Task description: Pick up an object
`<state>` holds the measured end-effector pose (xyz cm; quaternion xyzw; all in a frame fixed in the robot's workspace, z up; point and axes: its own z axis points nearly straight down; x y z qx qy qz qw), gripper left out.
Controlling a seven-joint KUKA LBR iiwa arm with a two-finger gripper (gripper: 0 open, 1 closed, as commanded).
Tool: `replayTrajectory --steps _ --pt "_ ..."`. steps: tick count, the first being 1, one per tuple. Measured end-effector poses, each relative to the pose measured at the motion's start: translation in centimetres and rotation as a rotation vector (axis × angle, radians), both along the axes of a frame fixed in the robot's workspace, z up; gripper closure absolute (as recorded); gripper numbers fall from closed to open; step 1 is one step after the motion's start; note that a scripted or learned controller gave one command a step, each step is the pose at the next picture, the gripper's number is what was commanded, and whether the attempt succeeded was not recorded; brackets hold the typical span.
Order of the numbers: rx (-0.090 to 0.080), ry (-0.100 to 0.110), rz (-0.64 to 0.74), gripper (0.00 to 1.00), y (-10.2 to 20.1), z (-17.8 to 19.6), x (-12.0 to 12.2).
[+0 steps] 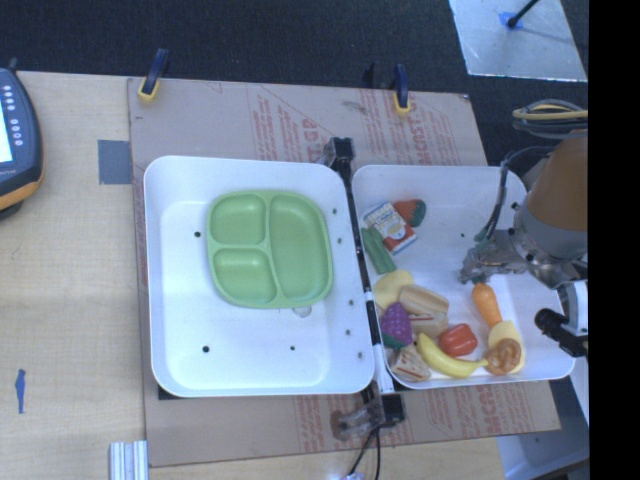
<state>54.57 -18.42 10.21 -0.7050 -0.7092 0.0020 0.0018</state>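
The right bin (440,190) holds several toy foods. Among them are an orange carrot (486,305), a red pepper (458,340), a yellow banana (447,358), purple grapes (397,323) and a bun (425,301). A small juice carton (390,226) and a green cucumber (378,251) lie near the bin's left wall. My gripper (484,266) hangs low over the right side of this bin, just above the carrot's top end. Nothing shows in its grasp.
The left bin (175,268) carries a green divided plate (270,248). A sandwich slice (410,365) and a yellow-orange fruit half (505,350) sit along the right bin's front. Blue clamps (401,90) pin the cardboard at the back. A pendant (15,138) lies far left.
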Motion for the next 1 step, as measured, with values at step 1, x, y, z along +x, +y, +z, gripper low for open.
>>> replayTrajectory --steps 1 --pt "0.001 -0.002 -0.004 1.00 -2.88 -1.06 -4.58"
